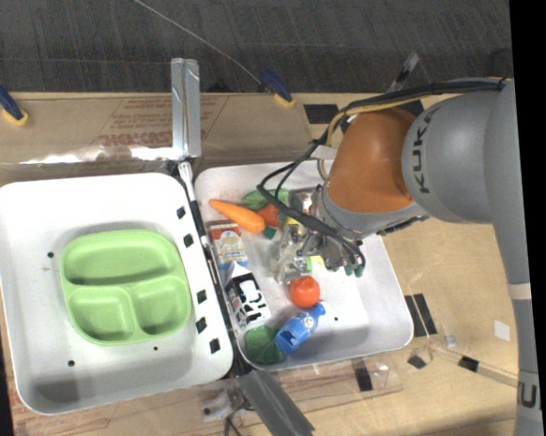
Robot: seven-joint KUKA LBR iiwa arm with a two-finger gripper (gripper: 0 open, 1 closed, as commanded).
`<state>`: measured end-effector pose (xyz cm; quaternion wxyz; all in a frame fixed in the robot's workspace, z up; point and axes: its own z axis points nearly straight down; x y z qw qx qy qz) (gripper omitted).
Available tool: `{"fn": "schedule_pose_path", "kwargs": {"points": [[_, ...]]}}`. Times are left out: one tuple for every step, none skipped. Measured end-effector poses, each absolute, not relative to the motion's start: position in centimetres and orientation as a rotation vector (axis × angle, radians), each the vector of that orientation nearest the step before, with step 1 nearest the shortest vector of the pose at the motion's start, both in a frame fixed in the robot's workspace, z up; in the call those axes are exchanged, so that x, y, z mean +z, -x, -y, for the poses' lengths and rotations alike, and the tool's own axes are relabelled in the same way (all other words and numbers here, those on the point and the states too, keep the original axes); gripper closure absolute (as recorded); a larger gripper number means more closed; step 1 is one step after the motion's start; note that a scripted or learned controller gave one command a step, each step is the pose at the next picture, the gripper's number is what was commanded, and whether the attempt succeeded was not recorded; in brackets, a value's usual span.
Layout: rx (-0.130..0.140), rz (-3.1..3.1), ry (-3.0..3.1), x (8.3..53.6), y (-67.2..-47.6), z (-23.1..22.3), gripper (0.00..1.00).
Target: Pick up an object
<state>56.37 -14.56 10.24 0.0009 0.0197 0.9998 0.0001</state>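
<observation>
Grey KUKA arm (465, 150) lowers its gripper (293, 258), grip state hidden, into the crowded right bin (383, 298) above 1 orange ball (304, 292), which could roll away if nudged.

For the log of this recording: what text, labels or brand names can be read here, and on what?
"KUKA" on the grey arm.
Red print on the brown board behind the bins: too blurred to read.
Black and white packet in the right bin: print too small to read.
</observation>
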Motion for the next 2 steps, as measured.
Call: {"fn": "schedule_pose_path", "kwargs": {"points": [[0.001, -3.14, -0.061, 10.2, -56.4, 14.5, 0.0], [0.0, -3.137, -0.05, 11.3, -56.5, 14.4, 1.0]]}}
